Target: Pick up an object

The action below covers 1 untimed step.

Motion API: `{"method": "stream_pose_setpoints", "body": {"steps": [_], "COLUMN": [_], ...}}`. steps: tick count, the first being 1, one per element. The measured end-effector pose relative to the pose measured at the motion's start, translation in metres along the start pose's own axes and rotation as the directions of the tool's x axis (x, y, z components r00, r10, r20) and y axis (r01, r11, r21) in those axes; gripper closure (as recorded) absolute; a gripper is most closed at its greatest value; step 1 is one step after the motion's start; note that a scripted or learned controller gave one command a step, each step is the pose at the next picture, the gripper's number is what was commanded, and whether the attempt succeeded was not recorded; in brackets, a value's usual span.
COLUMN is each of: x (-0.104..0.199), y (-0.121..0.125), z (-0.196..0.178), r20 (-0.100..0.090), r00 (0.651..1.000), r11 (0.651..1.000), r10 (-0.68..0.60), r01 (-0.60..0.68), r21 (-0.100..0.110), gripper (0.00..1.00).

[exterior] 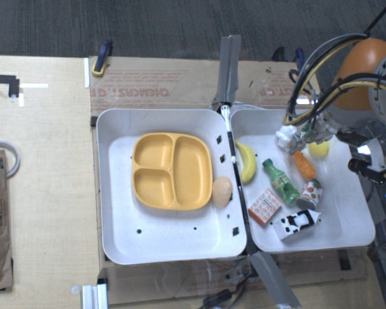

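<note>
In the left bin [116, 237] a yellow tray [172, 171] lies with an egg [222, 191] touching its right edge. The right bin [354, 230] holds a banana [246, 162] by its left wall, then a bottle [280, 181], a red box [264, 206], a toy cow [296, 223], a carrot [303, 165] and a lemon [319, 149]. The gripper [294, 137] hangs near the carrot's upper end; I cannot tell how it is set.

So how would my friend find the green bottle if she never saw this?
Look in the right white bin, the one crowded with small things. Near its middle lies the green bottle, tipped on its side between the banana and the carrot. It is the only green thing there.
</note>
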<state>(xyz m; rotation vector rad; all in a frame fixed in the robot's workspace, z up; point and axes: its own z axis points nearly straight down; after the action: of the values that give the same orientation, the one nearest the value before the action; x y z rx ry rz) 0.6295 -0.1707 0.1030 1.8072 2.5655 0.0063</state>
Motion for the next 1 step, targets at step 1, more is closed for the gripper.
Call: {"method": "stream_pose_setpoints", "body": {"steps": [1], "x": [0.0557], "y": [0.0525], "z": [-0.1179], "r20": [0.001], "r00": [0.994], "r11": [0.994], "r10": [-0.11], "r01": [0.11], "r21": [0.005], "gripper": [1.0]}}
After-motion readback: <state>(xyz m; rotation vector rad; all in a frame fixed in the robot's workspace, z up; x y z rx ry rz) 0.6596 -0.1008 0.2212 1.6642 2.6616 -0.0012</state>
